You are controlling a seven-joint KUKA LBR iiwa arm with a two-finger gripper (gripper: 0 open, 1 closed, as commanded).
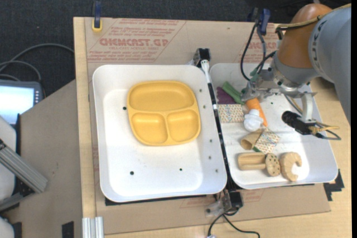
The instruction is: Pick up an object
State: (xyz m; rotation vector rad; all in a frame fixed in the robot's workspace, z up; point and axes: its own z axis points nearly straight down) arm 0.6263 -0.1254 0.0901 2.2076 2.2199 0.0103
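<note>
- Camera view: end effector sits low over the far end of the right bin. Whether it is apart or together cannot be told, and nothing is seen held in it.
- Nearest candidate is the orange-and-white piece, just beside the end effector on its near side. It is judged the likely target.
- The green piece lies just to the left, and a patterned card touches or nearly touches the target.
- Recommendation: centre over the orange-and-white piece, align across its narrow width, then descend straight so the neighbours are not dragged along.
- Risk: the piece looks rounded and may roll or squirt out, so close on its middle, not its tip.
- Alternative: the wooden cylinder lies nearer the bin's front but touches a round biscuit.
- The left bin holds a yellow divided plate, well apart from the work.
</note>
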